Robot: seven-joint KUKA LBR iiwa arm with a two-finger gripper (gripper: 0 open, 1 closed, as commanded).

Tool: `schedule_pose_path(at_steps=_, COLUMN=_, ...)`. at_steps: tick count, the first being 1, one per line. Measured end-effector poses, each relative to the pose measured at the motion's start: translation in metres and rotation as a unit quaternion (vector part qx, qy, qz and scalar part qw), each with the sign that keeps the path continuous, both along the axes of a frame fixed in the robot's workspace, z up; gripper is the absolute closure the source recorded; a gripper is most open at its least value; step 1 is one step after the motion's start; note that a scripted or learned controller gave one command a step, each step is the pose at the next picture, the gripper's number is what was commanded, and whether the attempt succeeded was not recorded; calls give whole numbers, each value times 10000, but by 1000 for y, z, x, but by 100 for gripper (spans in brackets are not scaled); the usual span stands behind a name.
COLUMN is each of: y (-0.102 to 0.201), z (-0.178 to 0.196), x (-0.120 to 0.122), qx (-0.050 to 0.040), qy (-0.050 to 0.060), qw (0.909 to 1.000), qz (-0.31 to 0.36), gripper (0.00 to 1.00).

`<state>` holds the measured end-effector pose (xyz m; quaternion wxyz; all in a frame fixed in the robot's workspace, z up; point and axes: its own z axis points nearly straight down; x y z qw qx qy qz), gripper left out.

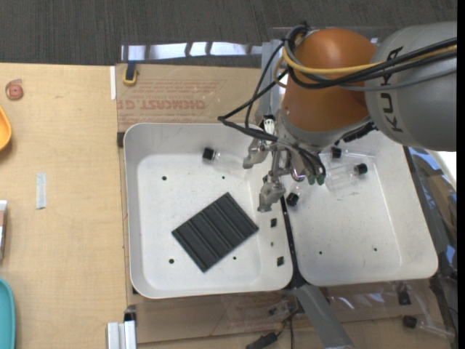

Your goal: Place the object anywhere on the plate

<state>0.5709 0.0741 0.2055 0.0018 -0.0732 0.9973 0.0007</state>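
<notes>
Jaws: cannot tell how far open, nor whether anything is held; seen from above, hidden in part by the wrist and loose cables. Hang at the end of the grey arm with a bulbous orange band (327, 71), over the seam where the two shallow white plastic bins meet, toward the far half

Just beside the jaws, on the right-hand side, lies a small black block-like piece (292, 199), close against the metal; touching or apart, cannot tell

Flat in the left white bin (132, 195), near its middle and turned at an angle to the walls, lies a dark grey ribbed rectangular plate (216, 231), with nothing on it and well apart from the jaws

Near the far wall of that bin sits another small black piece (209, 153). In the right white bin (407, 231), toward the far side, sit two more small black-tipped clear pieces (360, 169)

Under both bins shows a brown cardboard sheet (182, 97); to the left of it, a pale wooden surface (65, 158)
</notes>
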Motion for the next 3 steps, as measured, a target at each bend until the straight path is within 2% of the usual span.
schedule_pose_path(at_steps=1, y=46, z=105, x=36, qx=0, qy=-1, qw=9978, qz=-659, gripper=0)
schedule_pose_path(at_steps=2, y=45, z=113, x=38, qx=6, qy=-17, qw=9977, qz=-678, gripper=100)
schedule_pose_path(at_steps=3, y=59, z=111, x=89, qx=-2, qy=-6, qw=9995, qz=313, gripper=100)
